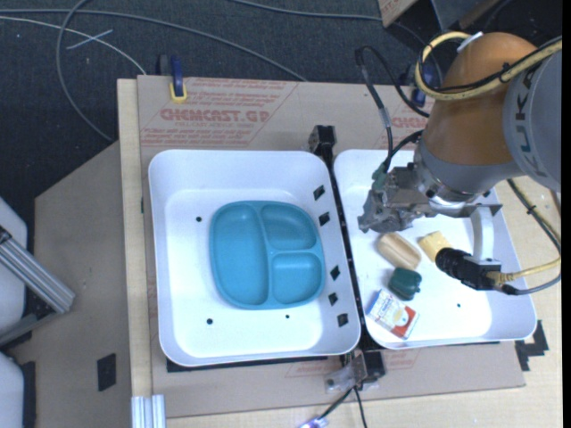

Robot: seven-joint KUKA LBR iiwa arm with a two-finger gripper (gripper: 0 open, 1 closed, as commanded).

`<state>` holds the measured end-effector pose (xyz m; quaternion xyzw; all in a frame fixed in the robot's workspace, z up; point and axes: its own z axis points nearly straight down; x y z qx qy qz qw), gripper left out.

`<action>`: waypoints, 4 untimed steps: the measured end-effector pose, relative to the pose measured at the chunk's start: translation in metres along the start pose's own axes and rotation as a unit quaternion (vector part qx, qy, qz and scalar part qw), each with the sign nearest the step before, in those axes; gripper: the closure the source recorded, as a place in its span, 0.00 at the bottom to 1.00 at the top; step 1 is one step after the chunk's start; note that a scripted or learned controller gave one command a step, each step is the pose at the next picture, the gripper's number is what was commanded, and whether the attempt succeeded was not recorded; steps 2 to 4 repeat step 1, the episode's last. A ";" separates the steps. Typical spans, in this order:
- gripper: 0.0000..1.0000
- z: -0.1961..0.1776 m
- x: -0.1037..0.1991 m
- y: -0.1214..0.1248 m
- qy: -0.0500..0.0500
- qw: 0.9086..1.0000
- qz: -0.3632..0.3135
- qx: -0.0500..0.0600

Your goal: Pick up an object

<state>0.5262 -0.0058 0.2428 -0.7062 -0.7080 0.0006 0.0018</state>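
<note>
Currently gripper [382,210] is hovering just above tan bread roll [399,251] in right bin [513,324], finger state impossible to tell.

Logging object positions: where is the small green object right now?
In the right bin, the green object lies between the tan roll and the small card.

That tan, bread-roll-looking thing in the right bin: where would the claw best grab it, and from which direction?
Probably across its narrow middle, coming straight down from above. The tan roll-shaped object lies flat and elongated, slanting from upper left to lower right, so its long sides are the easiest to pinch. The green block sits close below its lower end, leaving less room there.
</note>
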 end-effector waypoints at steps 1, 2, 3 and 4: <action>1.00 -0.004 0.058 0.005 0.000 1.000 -0.002 -0.002; 1.00 -0.004 0.058 0.005 0.000 1.000 -0.002 -0.002; 1.00 -0.004 0.058 0.005 0.000 1.000 -0.002 -0.002; 1.00 -0.004 0.058 0.005 0.000 1.000 -0.002 -0.002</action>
